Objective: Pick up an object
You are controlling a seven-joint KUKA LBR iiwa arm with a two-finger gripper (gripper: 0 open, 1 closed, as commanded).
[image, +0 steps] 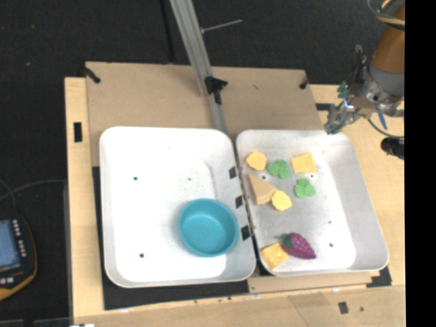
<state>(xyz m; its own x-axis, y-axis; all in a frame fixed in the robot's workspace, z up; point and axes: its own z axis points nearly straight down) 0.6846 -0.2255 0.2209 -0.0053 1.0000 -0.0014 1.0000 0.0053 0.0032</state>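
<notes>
- My gripper hangs at the upper right of the frame, just past the top right corner of the right bin, with the orange-banded wrist above it.
- At this size I cannot tell how my fingers stand, and nothing shows between them.
- The things to choose from all lie in the right bin: a yellow piece and a yellow block near the top, two green pieces between them, a tan wedge touching another yellow piece, and a purple fruit beside a yellow block at the bottom.
- A blue bowl sits alone in the left bin.
- I judge this the approach step: nothing is picked yet.
- Next I would need to swing left and down over the bin; the yellow block near the top stands apart from its neighbours, so it looks the easier target.
</notes>
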